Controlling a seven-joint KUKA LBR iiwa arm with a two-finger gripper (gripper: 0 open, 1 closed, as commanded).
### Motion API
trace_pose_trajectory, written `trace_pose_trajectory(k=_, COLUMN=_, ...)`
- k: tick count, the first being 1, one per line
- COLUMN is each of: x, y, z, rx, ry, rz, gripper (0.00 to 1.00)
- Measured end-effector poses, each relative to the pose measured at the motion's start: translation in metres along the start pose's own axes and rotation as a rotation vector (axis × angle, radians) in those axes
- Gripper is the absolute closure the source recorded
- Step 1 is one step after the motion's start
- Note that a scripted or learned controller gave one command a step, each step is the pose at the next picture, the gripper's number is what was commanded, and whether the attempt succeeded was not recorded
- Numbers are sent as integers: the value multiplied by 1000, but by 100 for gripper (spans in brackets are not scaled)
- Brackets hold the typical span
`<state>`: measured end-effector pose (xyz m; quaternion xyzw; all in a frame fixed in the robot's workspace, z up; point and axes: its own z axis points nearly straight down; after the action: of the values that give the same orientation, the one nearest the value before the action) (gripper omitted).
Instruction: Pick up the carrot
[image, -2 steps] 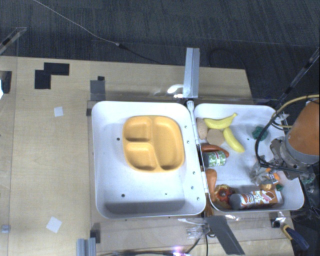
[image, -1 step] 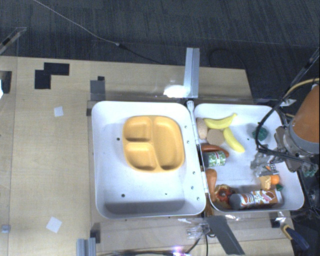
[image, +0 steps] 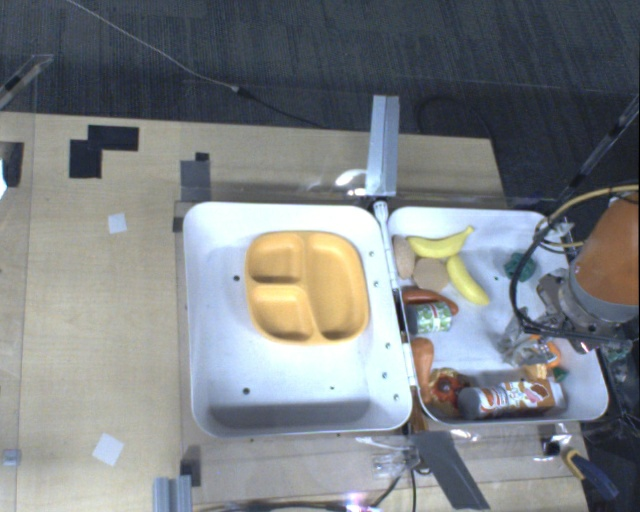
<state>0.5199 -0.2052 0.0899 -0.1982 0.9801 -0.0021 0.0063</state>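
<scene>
**Carrot lies to the left of the tool, by the bin wall**

While the grey arm with the orange band (image: 612, 262) hangs over the right side of the right white bin (image: 592, 400), the small orange carrot (image: 423, 358) lies well apart from it, at the left wall of that same bin. From the tool (image: 530, 345), the carrot is off to the left, across a bare patch of white floor. Its long side runs up and down the picture, along the wall.

I cannot tell how the tool is set, as it is too small and cluttered to read, and nothing is seen held in it.

Room is tight. A green and white can (image: 433, 318) sits just above the carrot. A dark red lumpy thing (image: 445, 384) and an orange bottle lying flat (image: 515, 397) sit just below it. Two yellow bananas (image: 455, 258) lie farther up. The yellow divided plate (image: 305, 285) is in the left white bin (image: 215, 330) on the wooden desk (image: 90, 350).
</scene>
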Motion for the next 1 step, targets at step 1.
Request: trace_pose_trajectory(k=1, x=18, y=7, z=-8, rx=-3, ry=5, rz=-47, gripper=100)
